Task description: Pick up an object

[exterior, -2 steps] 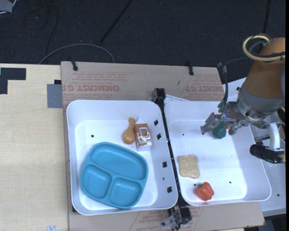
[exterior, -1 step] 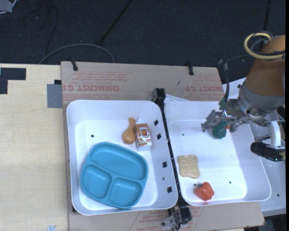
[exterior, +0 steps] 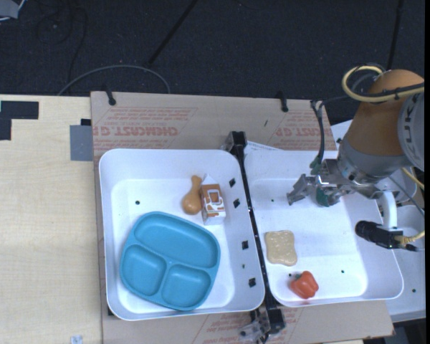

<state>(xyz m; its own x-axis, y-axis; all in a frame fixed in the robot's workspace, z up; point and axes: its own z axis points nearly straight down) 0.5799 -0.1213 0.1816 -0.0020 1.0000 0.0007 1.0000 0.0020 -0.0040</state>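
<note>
While the jaws (exterior: 312, 190) hang over the right bin (exterior: 387, 278), can't tell if they're spread or clenched, nothing's visibly between them. Risk: they're well apart from the tan slice (exterior: 280, 247) and red pepper (exterior: 304, 284), so they'd likely close on air. Left bin (exterior: 107, 213): one blue plate (exterior: 170, 261), one drumstick (exterior: 193, 198), one carton (exterior: 213, 202).

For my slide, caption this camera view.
Gripper above right bin holding beige slab, red pepper.
</note>
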